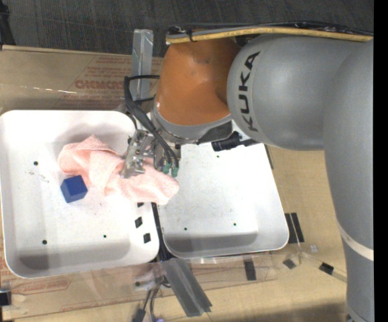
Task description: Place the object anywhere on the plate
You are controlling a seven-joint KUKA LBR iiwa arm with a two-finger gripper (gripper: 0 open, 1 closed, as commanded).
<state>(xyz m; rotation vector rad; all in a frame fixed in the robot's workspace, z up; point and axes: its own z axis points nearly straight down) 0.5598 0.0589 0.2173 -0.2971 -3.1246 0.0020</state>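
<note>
Crumpled pink cloth [116, 170] draped over left bin [19, 200] rim, w/ gripper [140, 158] above.

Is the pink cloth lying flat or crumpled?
Crumpled: the pink cloth is bunched in folds in the left white bin, one end draped over the rim toward the right bin.
</note>
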